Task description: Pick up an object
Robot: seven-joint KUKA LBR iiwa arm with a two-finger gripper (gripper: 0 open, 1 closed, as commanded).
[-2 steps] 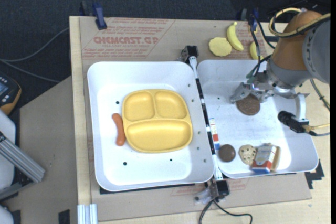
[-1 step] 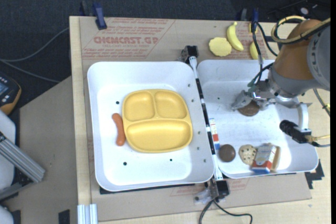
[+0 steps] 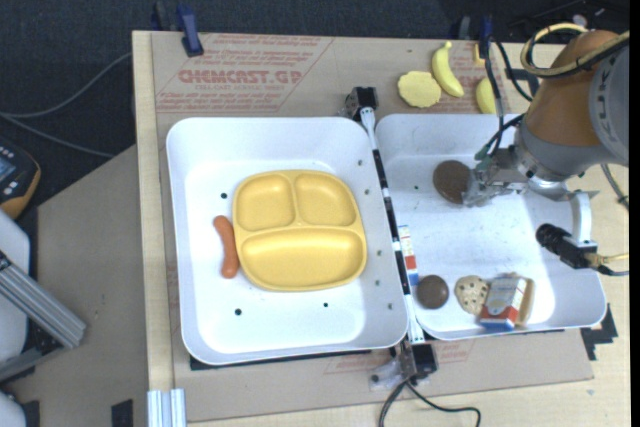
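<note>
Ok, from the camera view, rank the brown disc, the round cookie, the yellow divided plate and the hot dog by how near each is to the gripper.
1. Brown disc, right bin, just left of the gripper.
2. Round cookie, same bin's near edge.
3. Yellow divided plate, middle of the left bin.
4. Hot dog, beside the plate's far left side.

Two shallow white bins sit side by side on the bench. The left bin (image 3: 190, 215) contains a yellow divided plate (image 3: 298, 230) with an orange hot dog (image 3: 227, 246) lying just beside its left edge. In the right bin (image 3: 560, 300), the gripper (image 3: 483, 185) is positioned low at a brown disc (image 3: 451, 180). Along the near wall lie a brown cookie (image 3: 432, 291), a speckled cookie (image 3: 470, 292) and a small carton (image 3: 506, 301). Behind the right bin, a banana (image 3: 447, 71) and a yellow round piece (image 3: 419, 89) rest on the bench.
</note>
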